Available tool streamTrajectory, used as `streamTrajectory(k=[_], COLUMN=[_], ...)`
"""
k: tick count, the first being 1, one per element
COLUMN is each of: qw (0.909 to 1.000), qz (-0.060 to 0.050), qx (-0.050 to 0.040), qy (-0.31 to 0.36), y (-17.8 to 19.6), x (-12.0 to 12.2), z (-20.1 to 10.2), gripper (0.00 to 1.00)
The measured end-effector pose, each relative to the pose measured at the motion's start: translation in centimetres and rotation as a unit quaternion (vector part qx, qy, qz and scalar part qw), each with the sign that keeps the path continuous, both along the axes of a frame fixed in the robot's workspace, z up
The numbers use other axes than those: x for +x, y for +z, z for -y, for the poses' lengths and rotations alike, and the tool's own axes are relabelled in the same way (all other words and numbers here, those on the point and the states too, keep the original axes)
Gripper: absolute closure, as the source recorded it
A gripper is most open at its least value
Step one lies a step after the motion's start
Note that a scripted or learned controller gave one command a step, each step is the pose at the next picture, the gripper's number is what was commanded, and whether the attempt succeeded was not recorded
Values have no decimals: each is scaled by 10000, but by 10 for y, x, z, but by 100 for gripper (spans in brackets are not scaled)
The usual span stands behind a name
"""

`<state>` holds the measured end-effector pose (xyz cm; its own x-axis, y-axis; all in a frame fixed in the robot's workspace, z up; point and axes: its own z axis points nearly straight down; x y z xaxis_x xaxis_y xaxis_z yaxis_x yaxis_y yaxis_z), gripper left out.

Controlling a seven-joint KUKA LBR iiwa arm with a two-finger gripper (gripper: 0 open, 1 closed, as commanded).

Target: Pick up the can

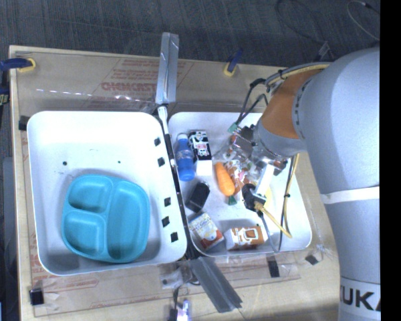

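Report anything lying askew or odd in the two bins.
Nothing looks spilled or broken. The right bin is cluttered: a blue bottle lies on its side by the divider, and small packets lie tilted near its front edge. The blue tray sits flat.

Pretty even overhead light here, bright enough, nothing really dim. The two shallow white plastic bins (93, 129) come out almost blown, so their walls lose detail. There's a streak of glare on the clear sheet over the brown cardboard desk (87, 89) toward 11 o'clock. Shadows are soft and short, tucked under the turquoise divided plastic tray (107, 216). The whole frame is a bit soft and grainy, small labels unreadable, dark floor at 12 o'clock noisy.
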<state>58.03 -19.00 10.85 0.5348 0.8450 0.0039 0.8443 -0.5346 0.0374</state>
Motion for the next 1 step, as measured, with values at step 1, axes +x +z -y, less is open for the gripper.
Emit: streamTrajectory(k=[1], qw=[10000], qz=[37], qx=[-18], qy=[21], y=[14], x=[2], z=[1], gripper=[100])
